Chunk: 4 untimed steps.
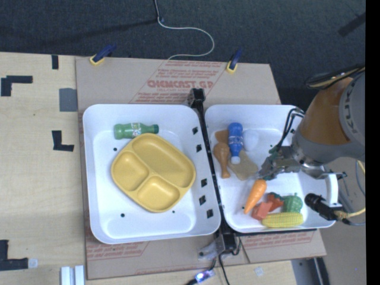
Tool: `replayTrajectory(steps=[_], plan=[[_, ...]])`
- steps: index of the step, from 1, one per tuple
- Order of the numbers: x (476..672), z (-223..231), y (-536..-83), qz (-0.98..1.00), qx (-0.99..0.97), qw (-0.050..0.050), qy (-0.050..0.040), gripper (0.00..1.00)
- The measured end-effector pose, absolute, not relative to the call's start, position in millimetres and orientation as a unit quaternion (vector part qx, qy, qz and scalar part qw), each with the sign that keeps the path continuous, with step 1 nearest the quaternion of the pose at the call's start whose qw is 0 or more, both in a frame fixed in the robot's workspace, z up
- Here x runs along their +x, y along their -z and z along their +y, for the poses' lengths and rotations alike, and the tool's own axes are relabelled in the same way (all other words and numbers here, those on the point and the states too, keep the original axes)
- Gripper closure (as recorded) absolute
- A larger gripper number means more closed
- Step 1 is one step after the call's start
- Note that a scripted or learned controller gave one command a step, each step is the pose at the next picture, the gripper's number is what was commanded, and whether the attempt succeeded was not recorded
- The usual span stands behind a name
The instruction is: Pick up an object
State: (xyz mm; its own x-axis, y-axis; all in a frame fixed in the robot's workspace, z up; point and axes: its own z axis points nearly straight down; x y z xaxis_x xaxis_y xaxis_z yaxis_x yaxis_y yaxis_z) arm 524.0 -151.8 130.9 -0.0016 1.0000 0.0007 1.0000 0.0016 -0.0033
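White plastic makes up the two largest things on the bench: a left bin (95,177) and a right bin (261,113), two in all, side by side. Next in size is the one grey arm (332,129) with its orange band, reaching in from three o'clock over the right bin. Then comes one yellow divided plate (153,172) in the middle of the left bin, with one green bottle (136,130) lying just beside its rim at eleven o'clock.

In the right bin the smaller things are one blue bottle (236,140), one tan chicken leg (222,153) just beside it at nine o'clock, one orange carrot (256,195), one yellow corn cob (283,220), one green pepper (291,203) and one red piece (270,205) between carrot and pepper.

Smallest to place is the gripper (268,168), low over the middle of the right bin; its tips are dark and blurred, so I cannot tell its state, and nothing can be seen gripped.

As I judge it, the carrot is the nearest candidate. It lies from the gripper toward seven o'clock, close by, with its long axis running from one o'clock down to seven o'clock, so a grasp would best close across that line.
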Motion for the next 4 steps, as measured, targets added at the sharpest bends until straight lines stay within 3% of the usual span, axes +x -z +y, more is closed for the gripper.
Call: replayTrajectory(steps=[2, 3, 4], plan=[[535.5, -148, -224, -0.708, -0.706, 0.001, -0.0007, 1.0], [526.6, -92, -225, -0.709, -0.705, 0.003, -0.0019, 1.0], [504.9, -44, -213, -0.709, -0.705, 0.004, -0.0028, 1.0]])
